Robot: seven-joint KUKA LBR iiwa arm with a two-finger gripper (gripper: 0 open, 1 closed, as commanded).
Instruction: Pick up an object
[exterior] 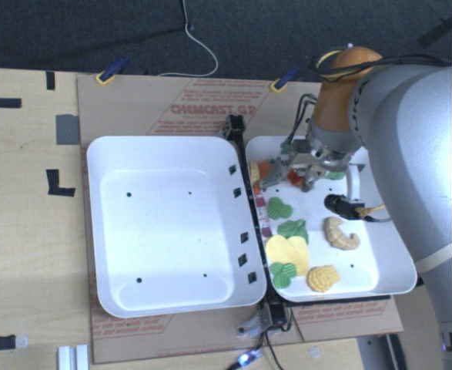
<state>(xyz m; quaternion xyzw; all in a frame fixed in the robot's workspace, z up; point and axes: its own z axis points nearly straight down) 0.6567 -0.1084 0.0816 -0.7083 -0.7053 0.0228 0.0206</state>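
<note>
The gripper (296, 173) hangs low at the right bin's (380, 280) far end, over a red piece (296, 179); whether it pinches anything I cannot tell. Nearer than the red piece lie three green pieces (279, 207), two yellow (289, 251), one tan (339, 233). Left bin (164, 222) lies beside.

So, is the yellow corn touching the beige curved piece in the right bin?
Apart. The camera view shows bare white bin floor between the yellow corn and the beige curved piece.
</note>
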